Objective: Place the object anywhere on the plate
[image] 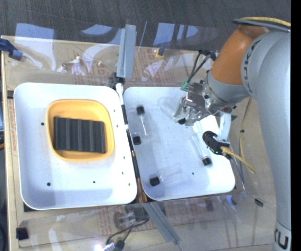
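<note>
1. End effector: the two-finger gripper [188, 111] hangs over the upper right part of the right shallow white bin [221, 184]. Whether it is spread, pressed together or pinching anything cannot be told. No item is seen in its grasp.

2. Task item: probably 1 of the 3 clear plastic tube-like pieces with black end caps in the same bin.
- The nearest clear piece [199, 144] lies just below the gripper in the view.
- A second clear piece [142, 123] lies to the gripper's left, near the bin wall.
- A third clear piece [168, 177] lies well below and to the left.

3. Handling, as a judgement: these pieces look light, stiff and smooth, so they may slip or roll under contact. Grasp across the middle of the clear body, not at a cap.

4. Target: the yellow rounded-square plate [77, 109] sits in the left white bin [30, 182], well to the gripper's left. A dark ribbed rectangular block [80, 135] already covers its centre. The bare yellow rim offers little room.
</note>
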Controlling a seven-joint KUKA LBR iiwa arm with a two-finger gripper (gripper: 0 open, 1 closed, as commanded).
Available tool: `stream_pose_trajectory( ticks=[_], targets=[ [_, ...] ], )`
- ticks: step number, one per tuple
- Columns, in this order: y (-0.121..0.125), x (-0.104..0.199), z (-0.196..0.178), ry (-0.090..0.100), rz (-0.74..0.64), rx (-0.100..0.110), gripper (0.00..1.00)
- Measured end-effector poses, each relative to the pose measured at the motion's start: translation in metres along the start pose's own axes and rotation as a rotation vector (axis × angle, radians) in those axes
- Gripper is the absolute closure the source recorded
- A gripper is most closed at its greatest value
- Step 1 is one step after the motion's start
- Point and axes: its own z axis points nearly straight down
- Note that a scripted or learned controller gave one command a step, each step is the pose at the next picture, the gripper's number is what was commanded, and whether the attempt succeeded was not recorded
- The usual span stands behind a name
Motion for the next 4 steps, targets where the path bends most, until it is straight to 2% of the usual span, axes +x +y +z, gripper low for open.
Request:
stream_pose_trajectory(
  ticks=[1,2,4],
  targets=[
    [-0.032,0.041,0.010,-0.002,-0.123,0.003,1.00],
    [-0.010,0.131,-0.027,-0.002,-0.226,0.000,1.00],
    [-0.020,0.149,0.021,-0.002,-0.620,0.001,1.00]
  ],
)
